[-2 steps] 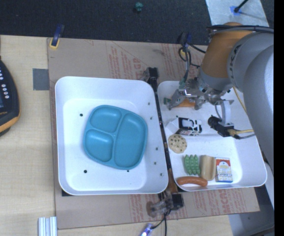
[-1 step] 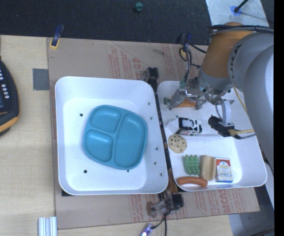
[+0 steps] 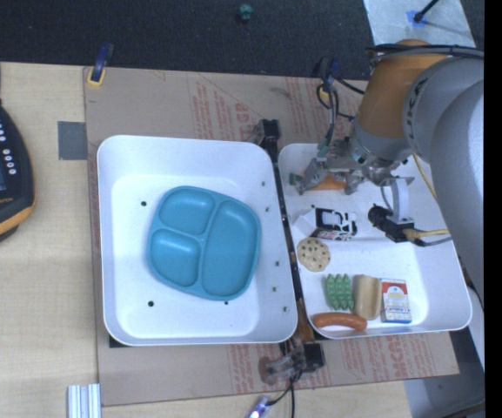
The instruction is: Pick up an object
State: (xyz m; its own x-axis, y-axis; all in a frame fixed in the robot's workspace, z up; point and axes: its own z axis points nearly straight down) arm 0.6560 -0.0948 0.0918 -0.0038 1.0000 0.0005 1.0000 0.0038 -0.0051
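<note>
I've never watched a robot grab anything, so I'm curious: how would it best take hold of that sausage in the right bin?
Probably straight down from above, fingers closing across the middle of the sausage. It lies flat, long and narrow, near the front wall of the right bin, so across its width is the easy span.

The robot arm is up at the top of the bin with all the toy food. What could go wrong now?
1. The cookie, green piece, tan block and small box lie packed close, so the gripper might bump neighbours or pinch two.
2. The hot dog lies against the bin's near wall, leaving little room, so a grab there may slip.
</note>
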